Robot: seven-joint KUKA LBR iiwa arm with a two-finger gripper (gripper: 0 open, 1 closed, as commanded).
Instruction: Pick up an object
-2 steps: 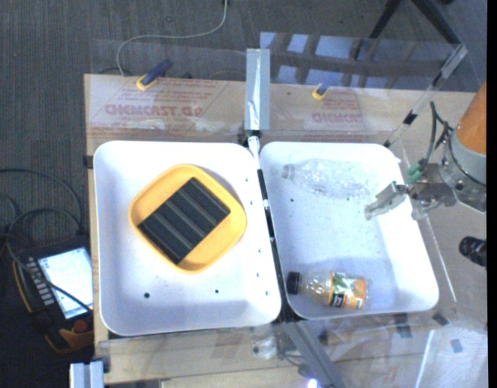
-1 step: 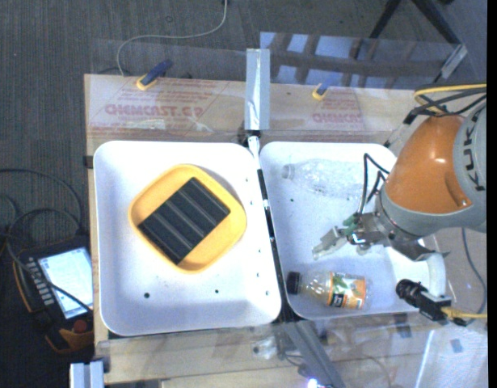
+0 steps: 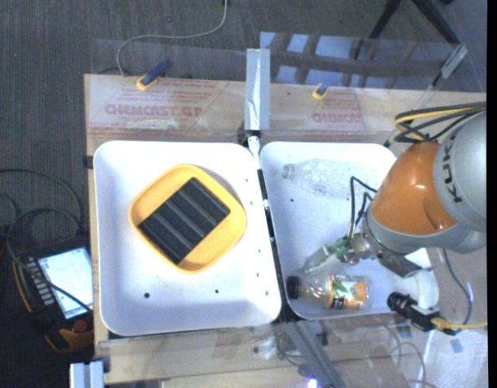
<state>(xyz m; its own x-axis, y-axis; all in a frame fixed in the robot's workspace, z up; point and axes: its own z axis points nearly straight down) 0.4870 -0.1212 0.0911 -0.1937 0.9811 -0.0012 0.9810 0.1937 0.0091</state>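
My gripper [image 3: 355, 246] reaches down into the right bin [image 3: 290, 233], under the orange band of the arm. Just left of it lies a clear crumpled plastic piece with a green bit [image 3: 327, 254], touching or nearly touching the gripper. Below that, a small bottle with an orange label and black cap [image 3: 333, 290] lies on its side at the bin's front edge. A clear plastic bottle [image 3: 317, 173] rests at the back of the same bin. Nothing is visibly held between the fingers.
The left bin [image 3: 111, 281] holds a yellow rounded dish with a black ribbed block [image 3: 187, 219] on it. A divider ridge [image 3: 264, 208] separates the two bins. The arm's grey body covers the right bin's far right side.
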